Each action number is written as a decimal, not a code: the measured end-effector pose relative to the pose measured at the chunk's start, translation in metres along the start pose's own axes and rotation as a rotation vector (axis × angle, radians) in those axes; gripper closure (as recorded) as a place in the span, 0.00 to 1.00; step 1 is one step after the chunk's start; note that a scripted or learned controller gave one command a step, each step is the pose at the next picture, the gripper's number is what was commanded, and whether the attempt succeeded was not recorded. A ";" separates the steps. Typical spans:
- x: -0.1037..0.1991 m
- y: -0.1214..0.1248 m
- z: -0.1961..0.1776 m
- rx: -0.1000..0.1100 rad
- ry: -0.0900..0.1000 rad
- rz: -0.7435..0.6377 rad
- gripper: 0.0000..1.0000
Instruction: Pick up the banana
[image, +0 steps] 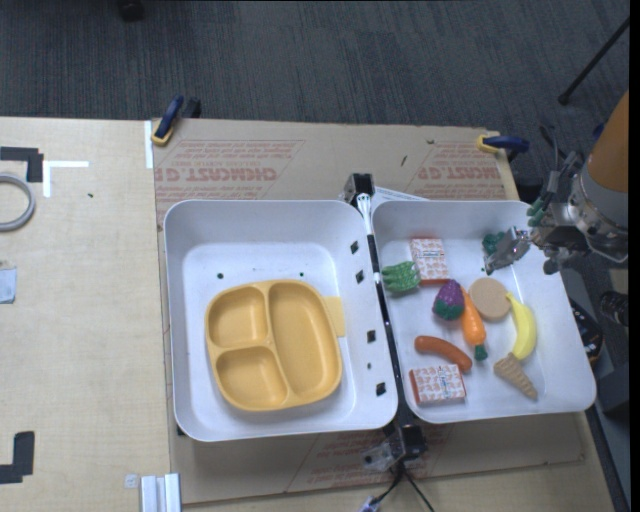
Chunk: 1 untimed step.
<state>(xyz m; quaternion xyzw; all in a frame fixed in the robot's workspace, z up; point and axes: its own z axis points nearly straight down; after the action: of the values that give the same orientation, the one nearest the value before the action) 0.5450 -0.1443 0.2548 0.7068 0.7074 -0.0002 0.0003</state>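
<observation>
Hovering over the far right corner of the right bin (560, 395), your gripper (527, 250) sits well above the toys, its fingers (506, 252) standing apart with nothing between them. The banana (521, 327) you are after lies below and just toward the near side of that spot, curved along the bin's right wall, untouched.

Watch the crowding, because that is where this could go wrong. The tan round disc (489, 298) lies touching the banana's upper end, and the carrot (473, 325) runs just beside the disc on the other side. A descent that lands slightly left would likely close on the disc or nudge it into the fruit. At the banana's lower end the ice cream cone (518, 377) lies close by, so a low grasp risks catching that instead.

The curve matters too: jaws closing along the length rather than across it would probably skid off the smooth peel and kick the banana against the wall.

Farther out, the purple grapes (449, 299), the sausage (443, 350), the two small printed boxes (429, 258) (437, 384) and the green vegetable (400, 277) look safely apart. The yellow divided plate (272, 344) in the left bin (190, 290) plays no part.
</observation>
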 end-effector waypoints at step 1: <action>-0.028 -0.046 0.099 0.001 0.001 -0.086 0.00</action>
<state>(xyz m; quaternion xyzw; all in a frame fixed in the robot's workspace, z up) 0.4993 -0.1723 0.1560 0.6758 0.7371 -0.0002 -0.0003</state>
